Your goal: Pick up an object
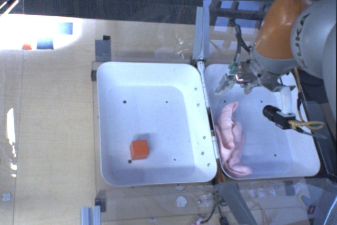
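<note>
We see the tool (231, 88) hanging over the right bin (287, 158), just to the right of the seam (209, 113) where the two bins meet, up toward the seam's far end. Its two fingers (220, 88) stand spread apart with only the bin's white floor between them, so we read it as open and carrying nothing. The grey arm (318, 34), with its orange band (279, 18), reaches in from further right of the seam, over the far right corner of that bin.

Two things lie ready to be picked. A pink soft thing (230, 139), limp and folded on itself, lies in the right bin close against the seam, stretched along the seam's near half and roughly parallel to it. Its upper end points toward the tool but is clearly apart from it; its lower end curls near the bin's near wall. An orange block (139, 149) sits in the left bin (158, 87), well to the left of the seam and level with its near part, flat on the floor and away from every wall.

Both bins rest on a pale wooden tabletop (47, 129), which runs on far to the left of the seam and carries a bright patch of glare at its far edge.
</note>
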Motion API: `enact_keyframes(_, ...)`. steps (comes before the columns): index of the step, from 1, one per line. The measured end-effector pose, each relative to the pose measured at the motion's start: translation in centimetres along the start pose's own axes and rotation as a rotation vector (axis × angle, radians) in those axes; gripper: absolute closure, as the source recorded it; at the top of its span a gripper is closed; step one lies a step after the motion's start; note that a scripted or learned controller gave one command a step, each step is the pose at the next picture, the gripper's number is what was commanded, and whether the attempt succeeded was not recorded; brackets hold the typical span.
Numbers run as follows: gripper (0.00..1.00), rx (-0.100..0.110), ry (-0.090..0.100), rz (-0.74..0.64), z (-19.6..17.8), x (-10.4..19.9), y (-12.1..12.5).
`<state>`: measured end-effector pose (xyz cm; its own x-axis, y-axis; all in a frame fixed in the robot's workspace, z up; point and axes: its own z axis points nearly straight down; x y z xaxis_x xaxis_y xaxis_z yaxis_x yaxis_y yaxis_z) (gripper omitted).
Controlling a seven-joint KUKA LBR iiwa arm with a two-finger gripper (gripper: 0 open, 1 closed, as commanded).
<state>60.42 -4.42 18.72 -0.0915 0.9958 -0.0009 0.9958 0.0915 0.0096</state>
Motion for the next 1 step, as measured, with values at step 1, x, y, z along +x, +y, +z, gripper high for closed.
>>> enact_keyframes(1, 0.00, 0.005, 0.000, 0.252, 0.19, 0.93, -3.82)
